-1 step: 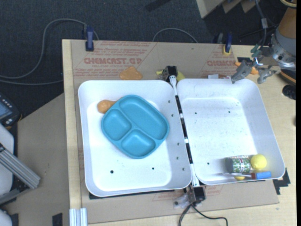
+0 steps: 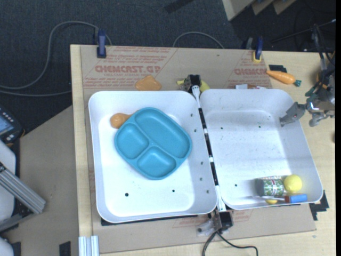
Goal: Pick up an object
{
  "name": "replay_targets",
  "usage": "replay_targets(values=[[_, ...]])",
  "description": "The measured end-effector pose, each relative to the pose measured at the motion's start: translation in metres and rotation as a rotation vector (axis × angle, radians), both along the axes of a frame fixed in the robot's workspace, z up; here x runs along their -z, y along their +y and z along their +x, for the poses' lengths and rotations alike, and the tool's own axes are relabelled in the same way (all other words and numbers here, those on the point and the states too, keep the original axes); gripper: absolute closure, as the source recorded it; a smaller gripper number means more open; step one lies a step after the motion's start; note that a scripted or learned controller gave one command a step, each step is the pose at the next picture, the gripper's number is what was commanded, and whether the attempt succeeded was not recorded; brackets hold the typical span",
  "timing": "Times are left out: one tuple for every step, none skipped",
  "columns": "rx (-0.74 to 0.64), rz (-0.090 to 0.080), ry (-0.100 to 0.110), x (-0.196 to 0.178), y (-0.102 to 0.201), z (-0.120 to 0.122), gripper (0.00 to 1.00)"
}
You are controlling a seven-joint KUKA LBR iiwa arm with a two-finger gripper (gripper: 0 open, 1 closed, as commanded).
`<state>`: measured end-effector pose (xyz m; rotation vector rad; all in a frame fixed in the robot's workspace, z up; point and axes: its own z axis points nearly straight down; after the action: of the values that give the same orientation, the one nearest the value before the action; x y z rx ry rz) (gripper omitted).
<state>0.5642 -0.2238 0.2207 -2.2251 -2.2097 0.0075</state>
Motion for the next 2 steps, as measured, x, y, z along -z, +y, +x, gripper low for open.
replay_targets(values=[[-0.002,0.005,0.007,0.081,0.005,-0.091,0.0],[-0.014,-0.006,-0.021,0.009,0.016,0.006,0.0]])
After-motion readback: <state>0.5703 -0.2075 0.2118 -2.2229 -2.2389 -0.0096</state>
